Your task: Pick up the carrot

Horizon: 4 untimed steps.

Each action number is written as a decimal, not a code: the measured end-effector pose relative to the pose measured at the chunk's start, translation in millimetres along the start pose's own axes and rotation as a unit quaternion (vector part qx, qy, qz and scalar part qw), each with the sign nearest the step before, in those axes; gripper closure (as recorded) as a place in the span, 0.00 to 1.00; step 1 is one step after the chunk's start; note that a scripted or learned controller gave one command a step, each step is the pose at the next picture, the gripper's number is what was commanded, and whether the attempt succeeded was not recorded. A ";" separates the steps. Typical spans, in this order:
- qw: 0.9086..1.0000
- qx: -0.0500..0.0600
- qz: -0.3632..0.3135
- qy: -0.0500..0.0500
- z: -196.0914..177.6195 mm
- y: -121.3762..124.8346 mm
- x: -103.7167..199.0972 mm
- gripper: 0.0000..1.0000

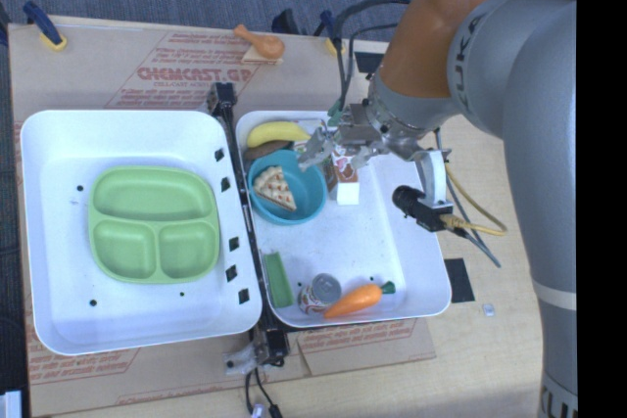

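The pick-up had not yet been made, judging from how things lay. A large grey robot arm with an orange band (470, 34) reached in from the right over a cardboard-covered worktop (147, 64) that bore two shallow white plastic bins side by side. The left bin (49, 210) held a pale green three-part plate (154, 222). The right bin (411, 269) held a blue bowl (286, 188) with a wedge of food in it, a yellow banana (277, 132), a green block (277, 279) and a small round tin (323, 290). The tool (333, 150) hung over the far part of the right bin, beside the bowl; whether it was spread or closed could not be told, and nothing showed in it. The small orange carrot with a green stub (355, 300) lay flat at the near edge of the right bin, just beside the tin and well apart from the tool. Reaching, gripping and lifting all seemed left to do.
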<state>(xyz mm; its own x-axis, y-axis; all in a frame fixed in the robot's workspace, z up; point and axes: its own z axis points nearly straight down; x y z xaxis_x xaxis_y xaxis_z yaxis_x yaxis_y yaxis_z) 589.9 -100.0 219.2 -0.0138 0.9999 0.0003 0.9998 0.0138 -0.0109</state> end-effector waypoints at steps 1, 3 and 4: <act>0.985 0.001 -0.170 0.000 29.6 -54.7 12.3 0.00; 0.983 -0.002 -0.183 -0.001 93.1 -107.9 -108.9 0.00; 0.949 -0.001 -0.316 0.001 129.3 -113.5 -107.8 0.00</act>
<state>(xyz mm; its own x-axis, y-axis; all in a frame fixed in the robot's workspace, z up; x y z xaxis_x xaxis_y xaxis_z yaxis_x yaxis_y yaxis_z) 476.4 -209.3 91.1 -0.6107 0.7918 0.0076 0.7918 0.6108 -0.0057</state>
